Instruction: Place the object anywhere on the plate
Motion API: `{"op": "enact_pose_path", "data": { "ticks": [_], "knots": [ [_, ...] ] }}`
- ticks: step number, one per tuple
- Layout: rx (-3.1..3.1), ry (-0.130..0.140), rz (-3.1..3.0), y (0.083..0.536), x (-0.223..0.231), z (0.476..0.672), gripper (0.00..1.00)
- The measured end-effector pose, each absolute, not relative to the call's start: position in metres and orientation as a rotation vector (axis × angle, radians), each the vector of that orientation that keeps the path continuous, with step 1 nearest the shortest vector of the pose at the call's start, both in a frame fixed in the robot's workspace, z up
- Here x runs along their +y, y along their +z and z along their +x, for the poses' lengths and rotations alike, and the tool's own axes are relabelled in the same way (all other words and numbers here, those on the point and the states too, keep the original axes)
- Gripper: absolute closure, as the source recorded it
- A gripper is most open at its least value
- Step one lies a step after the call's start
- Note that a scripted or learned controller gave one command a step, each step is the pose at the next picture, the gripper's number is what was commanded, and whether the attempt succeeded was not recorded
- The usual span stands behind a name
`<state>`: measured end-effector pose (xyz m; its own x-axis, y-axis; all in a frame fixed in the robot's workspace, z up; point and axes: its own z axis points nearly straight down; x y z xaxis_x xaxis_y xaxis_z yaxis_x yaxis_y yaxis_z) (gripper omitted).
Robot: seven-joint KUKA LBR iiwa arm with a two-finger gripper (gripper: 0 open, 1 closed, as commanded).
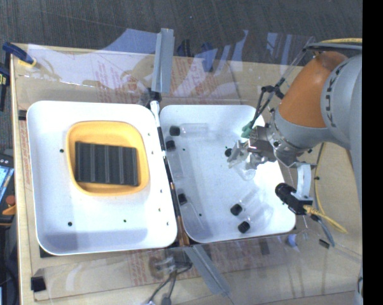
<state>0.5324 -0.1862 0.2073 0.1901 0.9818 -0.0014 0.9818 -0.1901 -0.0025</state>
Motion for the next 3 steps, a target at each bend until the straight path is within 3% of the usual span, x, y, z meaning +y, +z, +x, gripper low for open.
{"op": "enact_pose_path", "data": {
  "ticks": [1,2,3],
  "knots": [
    [-2.151,0.001,-2.289,0.201,-0.151,0.552,1.00],
    [-2.301,0.002,-2.137,0.191,-0.107,0.597,1.00],
    [-2.498,0.000,-1.906,0.192,-0.036,0.619,1.00]
  ]
}}
